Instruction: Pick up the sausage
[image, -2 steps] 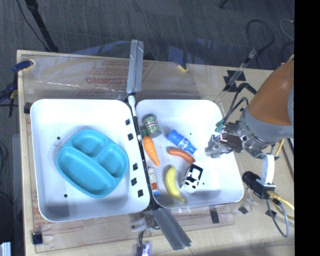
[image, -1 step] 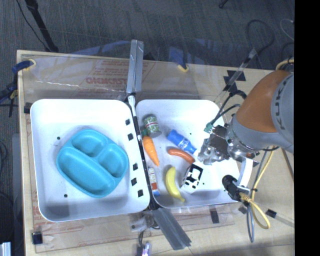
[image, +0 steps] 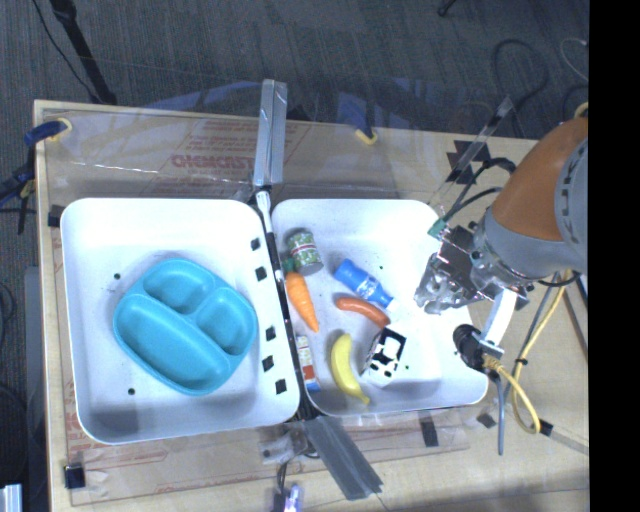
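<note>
sausage waits mid-bin, pincer off to the side

the sausage (image: 361, 309) lies near the centre of the right bin (image: 420, 222), slanting from ten o'clock down to four. at its twelve o'clock sits a blue bottle (image: 361, 281), just beside it. at nine o'clock the carrot (image: 302, 300) lies near the divider, with a small tin (image: 303, 251) at the carrot's twelve. the banana (image: 345, 367) curves at the sausage's six, and a black-and-white block (image: 385, 353) sits at five. the pincer (image: 437, 292) hovers at three o'clock from the sausage, over the bin's right side, apart from it; whether it is wide or narrow cannot be told. the left bin (image: 90, 230) holds a blue divided plate (image: 184, 325).
</note>
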